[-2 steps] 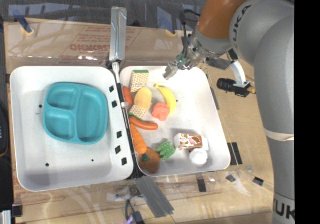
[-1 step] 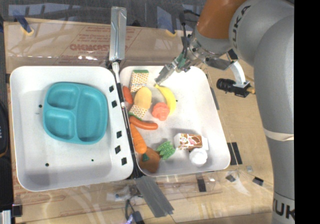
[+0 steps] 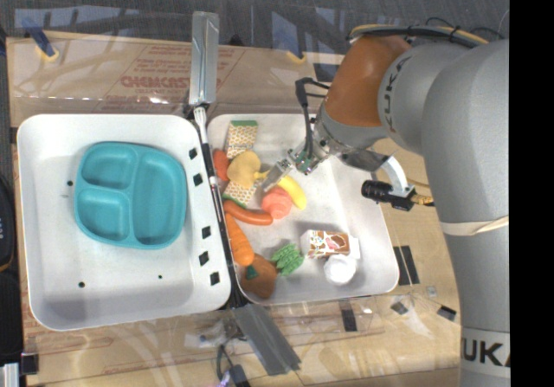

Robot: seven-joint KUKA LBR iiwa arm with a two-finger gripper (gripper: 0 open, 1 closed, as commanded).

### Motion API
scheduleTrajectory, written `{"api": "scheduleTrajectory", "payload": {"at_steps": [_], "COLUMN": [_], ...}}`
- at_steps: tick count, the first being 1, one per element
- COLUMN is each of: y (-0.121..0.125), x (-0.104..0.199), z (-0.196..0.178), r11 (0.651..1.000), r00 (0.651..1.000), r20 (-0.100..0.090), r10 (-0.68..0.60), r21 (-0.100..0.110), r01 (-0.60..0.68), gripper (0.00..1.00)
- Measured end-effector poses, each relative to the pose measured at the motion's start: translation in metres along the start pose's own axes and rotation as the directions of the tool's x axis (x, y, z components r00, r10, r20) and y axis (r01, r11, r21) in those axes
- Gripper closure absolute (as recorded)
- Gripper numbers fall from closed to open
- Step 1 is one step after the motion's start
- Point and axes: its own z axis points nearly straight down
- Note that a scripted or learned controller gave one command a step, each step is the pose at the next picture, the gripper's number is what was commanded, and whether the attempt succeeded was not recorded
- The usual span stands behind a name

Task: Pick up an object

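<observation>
The right bin (image 3: 368,203) holds several toy foods. My gripper (image 3: 275,179) hangs low over the middle of that bin, reaching in from the right. Its tip sits just above a pink toy (image 3: 277,202) and beside a yellow banana (image 3: 297,193). A pale yellow pear-shaped toy (image 3: 244,167) lies just to its left. I see nothing clearly held. The arm's orange band (image 3: 363,82) and grey wrist cover the bin's far right corner.
Also in the right bin: a waffle piece (image 3: 242,132), a sausage (image 3: 249,214), a carrot (image 3: 241,243), green broccoli (image 3: 287,258), a small milk carton (image 3: 329,244), a white bottle (image 3: 339,270) and a brown toy (image 3: 260,280). The left bin (image 3: 52,273) holds a teal divided plate (image 3: 132,193).
</observation>
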Motion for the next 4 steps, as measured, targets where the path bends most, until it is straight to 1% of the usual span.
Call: {"api": "scheduleTrajectory", "payload": {"at_steps": [1,2,3,4], "y": [0.0,0.001,0.033,0.076], "x": [0.024,0.024,0.056,0.065], "z": [0.011,0.001,-0.09,-0.105], "r11": [0.994,0.993,1.0,0.981], "r00": [0.994,0.993,1.0,0.981], "r20": [-0.003,-0.002,-0.001,-0.001], "r10": [-0.111,-0.115,0.029,0.196], "r21": [0.003,0.003,0.001,0.002], "r01": [0.111,0.115,-0.029,-0.196], "gripper": [0.0,1.0,1.0,1.0]}}
